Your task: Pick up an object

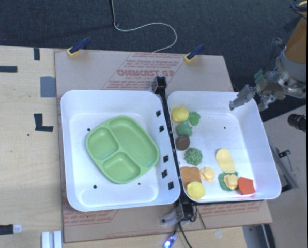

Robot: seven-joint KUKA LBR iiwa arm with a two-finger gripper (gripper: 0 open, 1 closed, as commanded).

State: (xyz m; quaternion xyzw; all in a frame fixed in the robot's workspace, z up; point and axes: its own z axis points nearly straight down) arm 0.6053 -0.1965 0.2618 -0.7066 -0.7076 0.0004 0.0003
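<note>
Toy food [226,160] looks light, firm, a bit slick; grab the sides. Gripper [249,98] jaws look spread, holding nothing

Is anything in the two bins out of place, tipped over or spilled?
Nothing stands out. The green divided plate lies flat in the left bin, turned at a slant. The toy food pieces, among them a red block, lie inside the right bin. The hand hovers above that bin's far right corner.

Arm [293,61] at right, jaws apart
</note>
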